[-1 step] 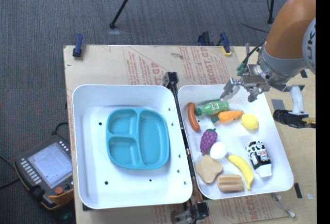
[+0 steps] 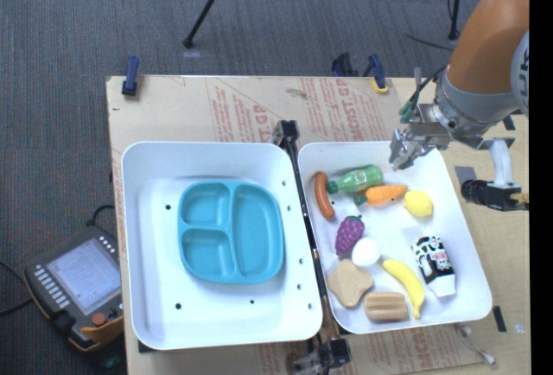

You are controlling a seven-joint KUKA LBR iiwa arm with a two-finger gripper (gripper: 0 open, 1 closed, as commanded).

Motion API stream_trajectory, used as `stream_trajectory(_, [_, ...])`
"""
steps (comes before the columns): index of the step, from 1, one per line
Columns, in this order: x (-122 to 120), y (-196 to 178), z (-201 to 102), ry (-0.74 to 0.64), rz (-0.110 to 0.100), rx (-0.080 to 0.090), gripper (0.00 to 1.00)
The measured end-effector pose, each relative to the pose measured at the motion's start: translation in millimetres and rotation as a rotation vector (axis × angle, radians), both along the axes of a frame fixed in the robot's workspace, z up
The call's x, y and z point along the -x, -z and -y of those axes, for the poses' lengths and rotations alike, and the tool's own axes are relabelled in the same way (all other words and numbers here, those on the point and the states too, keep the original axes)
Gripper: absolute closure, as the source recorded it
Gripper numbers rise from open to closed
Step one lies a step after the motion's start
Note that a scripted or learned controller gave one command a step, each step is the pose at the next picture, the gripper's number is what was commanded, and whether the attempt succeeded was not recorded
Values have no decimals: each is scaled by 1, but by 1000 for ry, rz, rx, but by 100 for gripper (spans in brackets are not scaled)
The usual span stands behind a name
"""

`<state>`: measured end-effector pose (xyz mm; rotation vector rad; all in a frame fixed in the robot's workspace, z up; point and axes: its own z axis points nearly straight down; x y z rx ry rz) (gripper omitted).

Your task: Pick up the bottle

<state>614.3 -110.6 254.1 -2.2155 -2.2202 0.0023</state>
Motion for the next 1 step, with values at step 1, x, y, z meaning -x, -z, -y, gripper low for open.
stream_trajectory(1, [44,-67,45,45,5,3,100])
